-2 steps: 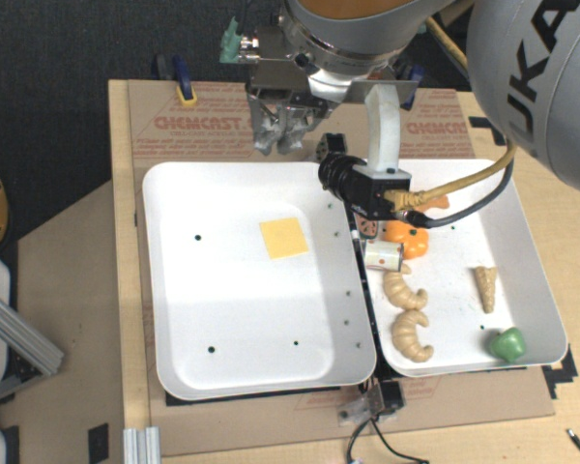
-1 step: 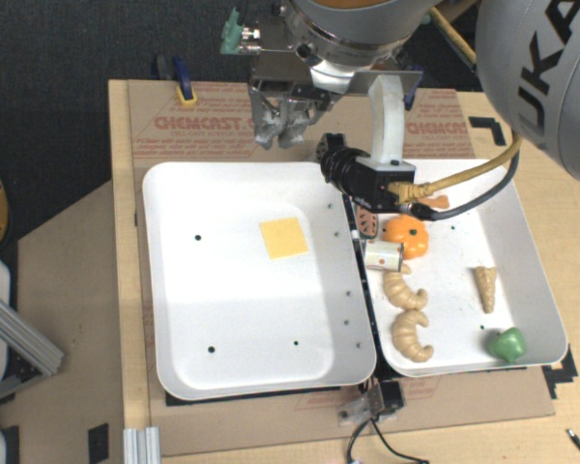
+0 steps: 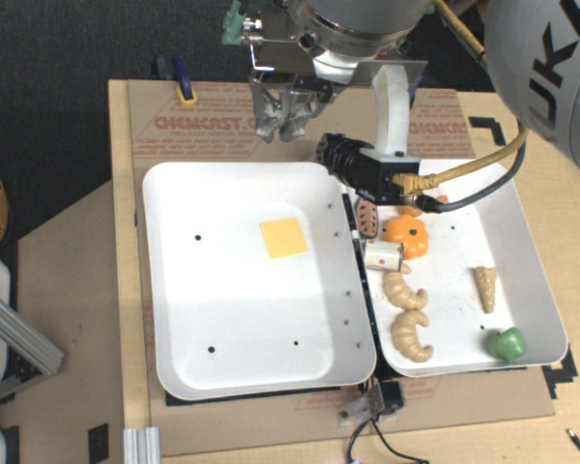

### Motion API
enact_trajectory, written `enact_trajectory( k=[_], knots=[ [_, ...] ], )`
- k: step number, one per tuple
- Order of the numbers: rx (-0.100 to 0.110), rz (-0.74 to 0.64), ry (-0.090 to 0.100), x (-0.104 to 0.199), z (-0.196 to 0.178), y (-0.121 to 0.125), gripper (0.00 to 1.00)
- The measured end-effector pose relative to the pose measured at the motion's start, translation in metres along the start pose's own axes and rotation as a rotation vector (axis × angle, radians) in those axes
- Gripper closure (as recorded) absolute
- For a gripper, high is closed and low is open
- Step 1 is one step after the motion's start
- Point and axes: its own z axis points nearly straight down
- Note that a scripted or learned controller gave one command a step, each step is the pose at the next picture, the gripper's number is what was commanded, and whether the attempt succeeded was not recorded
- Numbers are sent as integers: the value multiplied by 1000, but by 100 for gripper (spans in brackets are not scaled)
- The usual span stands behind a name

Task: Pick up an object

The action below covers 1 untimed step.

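Note:
A flat yellow square slice (image 3: 284, 238) lies alone in the left bin (image 3: 174, 288). The right bin (image 3: 536, 288) holds an orange fruit (image 3: 407, 235), a small white cylinder (image 3: 382, 255), two tan croissants (image 3: 406, 293) (image 3: 412, 336), a tan cone (image 3: 486, 288), a green piece (image 3: 507, 344) and a small reddish piece (image 3: 367, 218). My gripper (image 3: 282, 122) hangs raised over the back rim of the left bin, well behind the yellow slice. Its fingers are together with nothing between them.
A black hose fitting with a yellow cable (image 3: 367, 174) reaches over the back of the right bin, near the divide between the bins. A blue and yellow clamp (image 3: 183, 80) sits on the brown board's back left edge.

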Motion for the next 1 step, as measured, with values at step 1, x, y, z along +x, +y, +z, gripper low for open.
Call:
enact_trajectory(
  k=[1],
  knots=[
    [-3, -1, 0, 1, -10, 0, 100]
  ],
)
